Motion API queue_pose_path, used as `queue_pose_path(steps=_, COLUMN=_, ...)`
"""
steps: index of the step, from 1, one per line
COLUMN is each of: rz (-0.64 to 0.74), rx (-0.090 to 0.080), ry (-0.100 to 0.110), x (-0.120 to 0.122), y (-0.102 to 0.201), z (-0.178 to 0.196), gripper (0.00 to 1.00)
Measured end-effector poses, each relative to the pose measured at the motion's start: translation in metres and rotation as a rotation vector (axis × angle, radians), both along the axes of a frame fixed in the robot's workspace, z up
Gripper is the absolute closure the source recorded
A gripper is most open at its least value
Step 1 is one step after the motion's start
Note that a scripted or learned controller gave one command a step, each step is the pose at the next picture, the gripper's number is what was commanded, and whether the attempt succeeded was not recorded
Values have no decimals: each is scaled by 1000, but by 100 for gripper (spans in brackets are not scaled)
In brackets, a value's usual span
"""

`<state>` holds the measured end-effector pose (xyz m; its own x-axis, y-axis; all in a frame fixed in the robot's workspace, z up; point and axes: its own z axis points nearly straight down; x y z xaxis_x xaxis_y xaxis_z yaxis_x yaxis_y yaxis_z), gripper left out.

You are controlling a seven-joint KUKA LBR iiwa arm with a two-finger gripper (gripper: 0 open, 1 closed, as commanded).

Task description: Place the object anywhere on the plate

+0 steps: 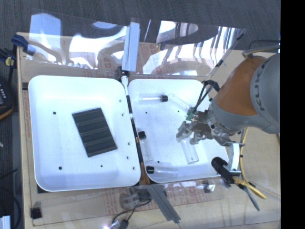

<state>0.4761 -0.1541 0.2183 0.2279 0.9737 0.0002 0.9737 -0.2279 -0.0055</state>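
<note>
The arm (248,97) comes in from the right edge of the frame, its orange band bulging at centre right under the grey link. The wrist slants down and to the left, toward the middle of the frame. At its end the pincer (187,133) hangs just right of centre, metal parts bunched together, a dark cable looping above it.

Two bins side by side on the worktop (28,66). In the left bin (43,171), a ridged plate (94,131) near the middle. In the right bin (157,87), clear tubes: one (151,98) toward the back, one (161,170) along the front wall, one (189,152) just beneath the hand (189,130).
</note>
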Motion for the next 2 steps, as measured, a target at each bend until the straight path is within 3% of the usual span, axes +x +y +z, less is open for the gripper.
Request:
queue_pose_path(steps=1, rz=101, rx=1, ry=-1, x=1, y=80, z=10, gripper=100)
queue_pose_path(steps=2, rz=358, rx=2, ry=1, x=0, y=153, z=-28, gripper=100)
